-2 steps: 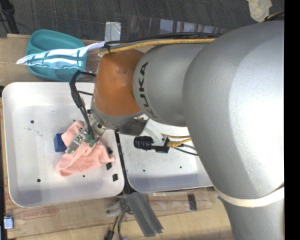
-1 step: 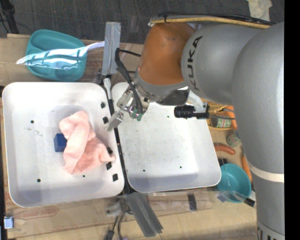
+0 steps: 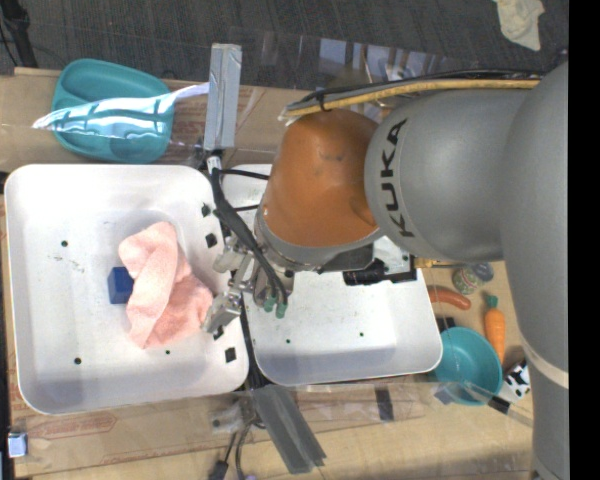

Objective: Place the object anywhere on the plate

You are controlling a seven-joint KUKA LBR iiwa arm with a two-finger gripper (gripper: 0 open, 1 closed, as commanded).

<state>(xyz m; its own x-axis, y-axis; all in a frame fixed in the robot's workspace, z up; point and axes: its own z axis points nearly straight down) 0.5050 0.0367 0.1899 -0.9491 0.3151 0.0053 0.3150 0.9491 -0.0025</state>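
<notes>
Crumpled pink cloth (image 3: 165, 286), blue block (image 3: 120, 285) alongside, gripper (image 3: 242, 298) prob. empty

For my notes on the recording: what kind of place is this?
Probably a robotics lab test bench, not a kitchen. A KUKA arm reaches over two white bins taped to a wooden bench, with a cloth and toy carrot as props.

A robotics lab: a KUKA arm (image 3: 450, 178) over taped wooden bench (image 3: 110, 423) (two white bins (image 3: 40, 368)), dark carpet.
</notes>
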